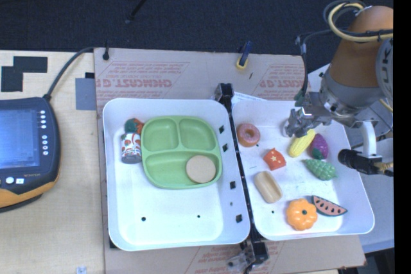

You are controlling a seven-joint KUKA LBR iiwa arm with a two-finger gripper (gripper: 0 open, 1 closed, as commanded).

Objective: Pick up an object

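The metal gripper (299, 127) touches a knobbly yellow plastic corn cob (302, 144) in the smooth white right bin (359, 215); finger state unclear.

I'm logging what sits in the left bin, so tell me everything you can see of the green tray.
The green tray is a light green, plastic-looking divided plate with rounded corners and three compartments: two small ones along the far side and one wide one nearer the camera. It lies flat on the floor of the left bin, in the bin's far half, slightly rotated. A round tan cookie rests in the wide compartment, toward its right end. A small can stands against the tray's left edge.
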